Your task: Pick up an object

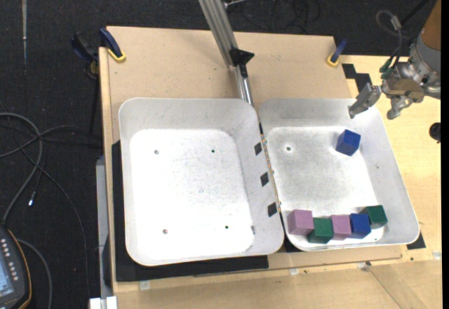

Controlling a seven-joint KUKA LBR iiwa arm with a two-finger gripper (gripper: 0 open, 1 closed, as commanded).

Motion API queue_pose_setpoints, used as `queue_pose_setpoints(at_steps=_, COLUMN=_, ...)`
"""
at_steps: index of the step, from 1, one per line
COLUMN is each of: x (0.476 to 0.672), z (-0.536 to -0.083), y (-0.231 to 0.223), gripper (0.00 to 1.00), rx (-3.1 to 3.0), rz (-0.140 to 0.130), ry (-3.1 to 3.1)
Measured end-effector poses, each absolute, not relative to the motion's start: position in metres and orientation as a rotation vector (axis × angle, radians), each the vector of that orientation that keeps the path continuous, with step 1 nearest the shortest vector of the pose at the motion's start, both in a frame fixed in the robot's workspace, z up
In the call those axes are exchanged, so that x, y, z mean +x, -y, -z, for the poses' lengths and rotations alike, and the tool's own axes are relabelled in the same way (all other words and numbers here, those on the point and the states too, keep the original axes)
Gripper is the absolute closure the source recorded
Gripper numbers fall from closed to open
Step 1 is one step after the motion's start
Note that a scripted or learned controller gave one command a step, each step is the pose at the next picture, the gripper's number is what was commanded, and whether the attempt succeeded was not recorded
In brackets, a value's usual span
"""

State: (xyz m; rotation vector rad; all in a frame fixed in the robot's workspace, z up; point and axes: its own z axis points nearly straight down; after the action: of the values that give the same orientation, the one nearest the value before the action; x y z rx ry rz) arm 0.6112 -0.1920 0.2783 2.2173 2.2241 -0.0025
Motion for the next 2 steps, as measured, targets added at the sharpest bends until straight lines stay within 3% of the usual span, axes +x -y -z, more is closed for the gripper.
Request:
queue_pose_setpoints(at_steps=1, x=0.624, z=-0.092, y=0.222, gripper=0.00, rx=2.224, rz=0.002, ry=-2.223)
queue_pose_setpoints(at_steps=2, x=0.626, z=-0.106, y=0.223, gripper=1.00, rx=2.219, rz=-0.001, ry=-2.219)
